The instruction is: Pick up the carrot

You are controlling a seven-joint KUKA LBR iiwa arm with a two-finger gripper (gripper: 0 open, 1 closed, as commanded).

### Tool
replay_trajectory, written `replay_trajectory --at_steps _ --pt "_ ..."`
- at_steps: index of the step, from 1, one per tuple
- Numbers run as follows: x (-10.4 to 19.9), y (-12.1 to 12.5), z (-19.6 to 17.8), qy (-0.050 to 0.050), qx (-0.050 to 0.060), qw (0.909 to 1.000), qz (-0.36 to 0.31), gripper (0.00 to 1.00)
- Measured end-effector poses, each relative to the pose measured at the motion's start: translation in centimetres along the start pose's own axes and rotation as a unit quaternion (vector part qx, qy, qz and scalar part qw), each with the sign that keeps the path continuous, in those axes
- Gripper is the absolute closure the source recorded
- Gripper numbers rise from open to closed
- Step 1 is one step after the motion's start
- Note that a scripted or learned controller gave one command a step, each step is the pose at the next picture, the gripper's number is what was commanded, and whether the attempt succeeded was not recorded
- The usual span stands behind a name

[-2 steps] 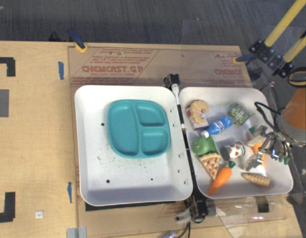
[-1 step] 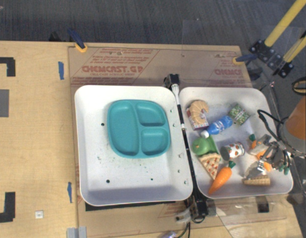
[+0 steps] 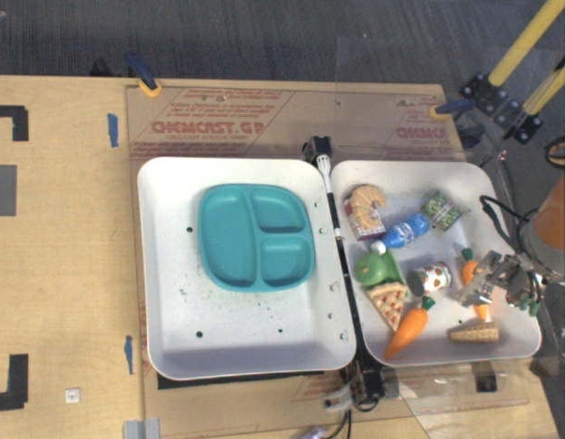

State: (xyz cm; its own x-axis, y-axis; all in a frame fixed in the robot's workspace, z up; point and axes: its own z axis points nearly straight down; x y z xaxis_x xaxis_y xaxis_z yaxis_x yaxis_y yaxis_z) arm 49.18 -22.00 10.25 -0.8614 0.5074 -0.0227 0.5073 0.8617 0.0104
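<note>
Right of the carrot [image 3: 407,328], the gripper [image 3: 491,286] hovers, grip unreadable from where I stand. Crowding pizza slice [image 3: 389,302] and can [image 3: 432,277] could spoil a grab.

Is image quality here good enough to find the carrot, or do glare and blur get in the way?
Camera view: lighting is even and soft, with faint shadows; the carrot reads sharp and orange against the right bin; the end effector is cluttered and slightly blurred near the right edge.
</note>
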Motion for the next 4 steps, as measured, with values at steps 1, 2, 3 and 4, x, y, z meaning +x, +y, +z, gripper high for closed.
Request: replay_trajectory --at_steps 1,2,3,4 --pt "2.1 2.3 1.1 0.002 0.004 0.9790 -0.204 1.00" --pt "2.2 2.5 1.2 0.003 0.003 0.9788 -0.205 0.00" --pt "1.9 2.7 -0.1 -0.003 0.002 0.9788 -0.205 1.00" --pt "1.9 2.7 0.0 -0.002 0.002 0.9788 -0.205 0.00"
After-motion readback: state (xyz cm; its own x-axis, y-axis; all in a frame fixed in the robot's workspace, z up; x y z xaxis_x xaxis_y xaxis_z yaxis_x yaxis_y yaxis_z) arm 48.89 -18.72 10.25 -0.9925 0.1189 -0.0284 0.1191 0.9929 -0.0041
